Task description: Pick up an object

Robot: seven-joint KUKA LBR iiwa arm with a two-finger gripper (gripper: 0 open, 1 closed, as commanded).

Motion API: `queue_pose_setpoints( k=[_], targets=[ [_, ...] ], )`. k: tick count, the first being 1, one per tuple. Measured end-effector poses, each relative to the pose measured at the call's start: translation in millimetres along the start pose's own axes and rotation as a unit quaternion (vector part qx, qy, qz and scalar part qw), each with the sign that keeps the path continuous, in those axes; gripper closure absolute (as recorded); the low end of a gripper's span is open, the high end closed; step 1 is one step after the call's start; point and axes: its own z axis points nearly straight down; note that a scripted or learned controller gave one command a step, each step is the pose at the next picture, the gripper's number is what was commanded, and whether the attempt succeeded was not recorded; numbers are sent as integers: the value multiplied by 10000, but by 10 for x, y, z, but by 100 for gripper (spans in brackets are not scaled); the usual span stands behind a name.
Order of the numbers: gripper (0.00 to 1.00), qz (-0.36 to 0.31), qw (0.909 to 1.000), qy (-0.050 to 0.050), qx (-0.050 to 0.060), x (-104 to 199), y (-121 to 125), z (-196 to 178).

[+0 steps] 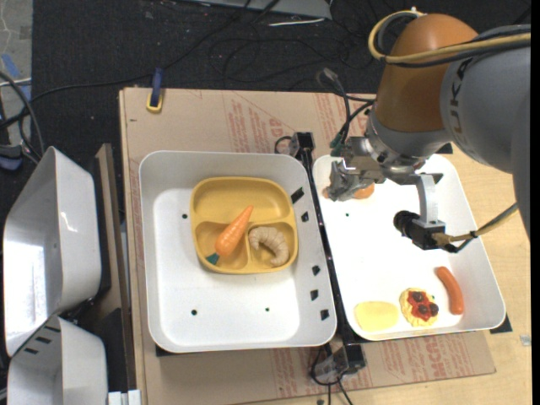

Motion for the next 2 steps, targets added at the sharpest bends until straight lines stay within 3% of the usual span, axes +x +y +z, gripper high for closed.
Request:
queue_pose_setpoints(
  k=[2],
  targets=[
    [100,-4,10000,0,-3,992,-448,-24]
  ],
)
